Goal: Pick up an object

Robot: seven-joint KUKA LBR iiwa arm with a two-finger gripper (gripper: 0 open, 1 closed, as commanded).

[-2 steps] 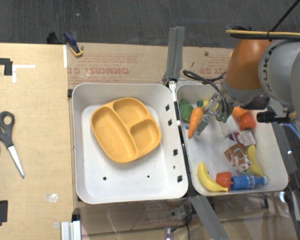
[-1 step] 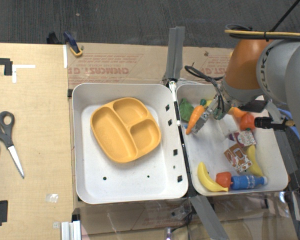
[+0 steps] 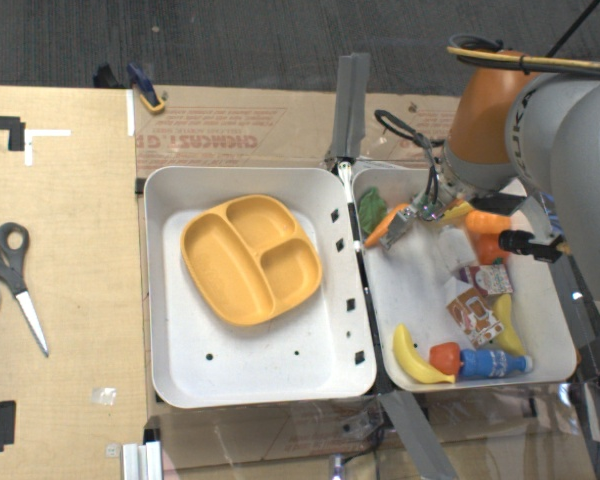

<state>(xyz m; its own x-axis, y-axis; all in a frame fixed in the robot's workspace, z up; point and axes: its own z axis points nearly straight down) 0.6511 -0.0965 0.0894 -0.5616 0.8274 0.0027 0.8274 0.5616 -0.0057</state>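
Note:
My gripper [image 3: 408, 218] hangs low over the far left part of the right bin [image 3: 420, 288], below the orange wrist band. Its tip is right beside a toy carrot [image 3: 378, 230] with a green leafy top [image 3: 370, 208] that lies against the bin's left wall. The view does not show whether anything is held. An orange object [image 3: 486, 234] and a small yellow piece [image 3: 459, 211] lie just right of the gripper, partly hidden by the arm.
The right bin's near part holds a banana [image 3: 414, 358], a red item [image 3: 445, 355], a blue bottle [image 3: 495, 364], a brown snack packet [image 3: 474, 314] and a second banana [image 3: 508, 330]. A yellow divided plate [image 3: 252, 258] lies in the left bin [image 3: 180, 358]. Scissors [image 3: 18, 278] rest on the bench at left.

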